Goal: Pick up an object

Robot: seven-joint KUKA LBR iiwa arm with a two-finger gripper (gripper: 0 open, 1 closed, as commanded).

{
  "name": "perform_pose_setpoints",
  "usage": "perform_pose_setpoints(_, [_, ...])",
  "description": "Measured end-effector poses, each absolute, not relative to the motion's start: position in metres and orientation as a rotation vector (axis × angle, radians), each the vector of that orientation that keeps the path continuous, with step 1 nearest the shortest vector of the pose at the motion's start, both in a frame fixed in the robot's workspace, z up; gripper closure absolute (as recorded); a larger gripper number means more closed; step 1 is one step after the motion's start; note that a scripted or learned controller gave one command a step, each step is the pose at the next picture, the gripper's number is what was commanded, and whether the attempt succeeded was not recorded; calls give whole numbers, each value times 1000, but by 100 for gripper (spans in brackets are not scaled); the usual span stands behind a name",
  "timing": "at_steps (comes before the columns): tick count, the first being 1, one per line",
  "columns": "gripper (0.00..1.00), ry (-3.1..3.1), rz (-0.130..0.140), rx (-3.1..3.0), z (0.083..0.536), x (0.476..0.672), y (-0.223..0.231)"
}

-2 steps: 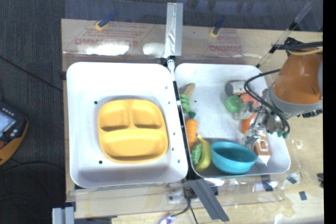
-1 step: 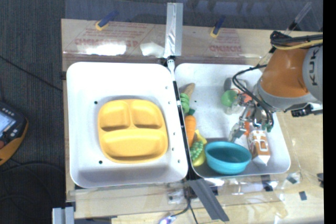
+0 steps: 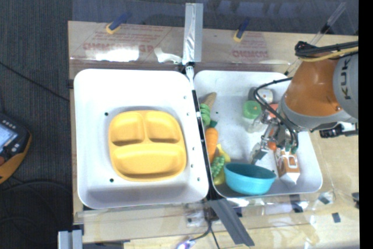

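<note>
My gripper (image 3: pixel 269 146) hangs low in the right bin (image 3: pixel 233 86), its fingers spread apart and pointing down just above the blue bowl (image 3: pixel 249 178). Nothing shows between the fingers. A small orange and white carton (image 3: pixel 289 167) lies right beside the gripper, to its right. To its upper left stands a clear bottle with a green cap (image 3: pixel 252 112). Along the bin's left wall lie toy foods: a carrot (image 3: pixel 211 140), a banana and green grapes (image 3: pixel 217 165), and a green and tan piece (image 3: pixel 206 108).
The left bin (image 3: pixel 87 90) holds a yellow compartment tray (image 3: pixel 147 143). The arm's orange band (image 3: pixel 312 90) and cables overhang the right bin's far right side. Tape and clips hold the board behind the bins.
</note>
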State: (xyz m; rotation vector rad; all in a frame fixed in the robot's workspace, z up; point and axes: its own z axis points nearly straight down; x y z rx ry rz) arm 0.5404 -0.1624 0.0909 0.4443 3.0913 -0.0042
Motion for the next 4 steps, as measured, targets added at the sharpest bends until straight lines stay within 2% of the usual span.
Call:
perform_pose_setpoints(1, [0,3093,-6,442,91,490,-197])
perform_pose_setpoints(2, [0,3088,-11,465,91,489,-181])
perform_pose_setpoints(3, [0,3094,-4,441,90,553,-189])
perform_pose_setpoints(4, [0,3058,0,635,91,490,-200])
